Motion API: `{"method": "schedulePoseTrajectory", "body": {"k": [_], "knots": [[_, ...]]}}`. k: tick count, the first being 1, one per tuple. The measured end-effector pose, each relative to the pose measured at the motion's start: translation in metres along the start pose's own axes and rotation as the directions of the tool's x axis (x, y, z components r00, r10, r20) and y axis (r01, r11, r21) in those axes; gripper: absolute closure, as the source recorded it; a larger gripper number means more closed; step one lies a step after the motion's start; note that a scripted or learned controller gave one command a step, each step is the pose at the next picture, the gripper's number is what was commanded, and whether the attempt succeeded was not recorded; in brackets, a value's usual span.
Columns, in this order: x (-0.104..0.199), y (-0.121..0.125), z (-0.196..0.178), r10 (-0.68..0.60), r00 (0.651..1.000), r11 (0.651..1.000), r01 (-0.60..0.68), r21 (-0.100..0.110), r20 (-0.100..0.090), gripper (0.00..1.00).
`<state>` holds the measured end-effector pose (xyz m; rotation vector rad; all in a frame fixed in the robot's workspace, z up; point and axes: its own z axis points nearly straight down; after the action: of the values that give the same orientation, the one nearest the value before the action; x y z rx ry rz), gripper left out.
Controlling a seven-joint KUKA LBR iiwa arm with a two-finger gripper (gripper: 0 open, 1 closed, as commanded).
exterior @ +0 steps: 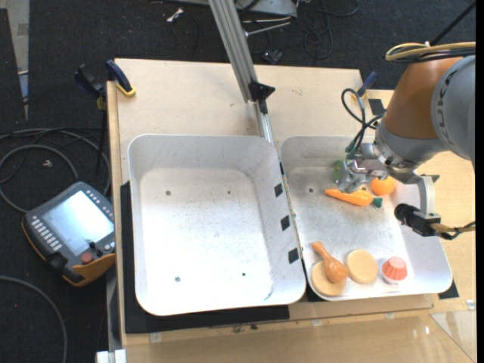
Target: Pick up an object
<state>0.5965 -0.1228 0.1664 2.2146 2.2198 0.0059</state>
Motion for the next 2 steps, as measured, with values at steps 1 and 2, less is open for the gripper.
{"method": "schedulePoseTrajectory", "body": {"k": [1, 2], "knots": [[0.0, 0.002, -0.037, 0.0, 1.0, 1.0, 0.0, 0.001, 0.0, 1.0], [0.061, -0.015, -0.042, -0.006, 1.0, 1.0, 0.006, 0.008, -0.004, 1.0]]}}
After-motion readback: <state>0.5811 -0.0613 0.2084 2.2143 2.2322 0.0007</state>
